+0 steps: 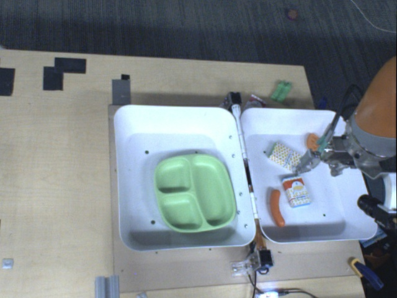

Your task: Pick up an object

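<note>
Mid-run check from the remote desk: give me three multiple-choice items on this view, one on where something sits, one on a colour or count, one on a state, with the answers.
1. Where does the green divided plate lie?
A. in the left bin
B. in the right bin
C. on the bench outside both bins

2. What colour is the sausage-shaped item in the right bin?
A. blue
B. orange-red
C. white

3. How does the small carton stand to the gripper?
A. lifted clear of the bin
B. hanging from the arm
C. resting on the bin floor, apart from it

Answers: 1 A, the plate fills the left bin's floor. 2 B, it reads orange-red against the white. 3 C, the carton lies on the floor below the gripper's tip.
</note>
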`<action>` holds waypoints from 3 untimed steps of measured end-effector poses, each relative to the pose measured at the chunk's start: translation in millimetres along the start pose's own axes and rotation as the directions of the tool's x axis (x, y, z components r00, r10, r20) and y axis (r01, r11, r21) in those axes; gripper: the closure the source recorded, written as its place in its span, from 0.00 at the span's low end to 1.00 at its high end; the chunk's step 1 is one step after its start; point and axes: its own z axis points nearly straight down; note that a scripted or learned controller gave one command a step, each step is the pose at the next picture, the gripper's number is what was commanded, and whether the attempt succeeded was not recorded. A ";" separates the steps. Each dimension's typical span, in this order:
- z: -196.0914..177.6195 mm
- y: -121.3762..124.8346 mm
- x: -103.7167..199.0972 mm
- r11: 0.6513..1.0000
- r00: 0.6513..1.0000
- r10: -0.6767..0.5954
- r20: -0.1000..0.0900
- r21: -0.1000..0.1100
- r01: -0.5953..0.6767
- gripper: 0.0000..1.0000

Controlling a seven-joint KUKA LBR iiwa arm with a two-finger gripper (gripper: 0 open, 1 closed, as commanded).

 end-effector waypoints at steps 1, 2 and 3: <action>141.8 10.4 -11.6 1.000 1.000 0.003 -0.001 0.004 -0.003 0.00; 130.1 12.8 -11.3 1.000 1.000 0.002 0.000 -0.003 -0.002 1.00; 59.9 -11.5 30.9 1.000 1.000 0.000 0.000 -0.002 0.000 1.00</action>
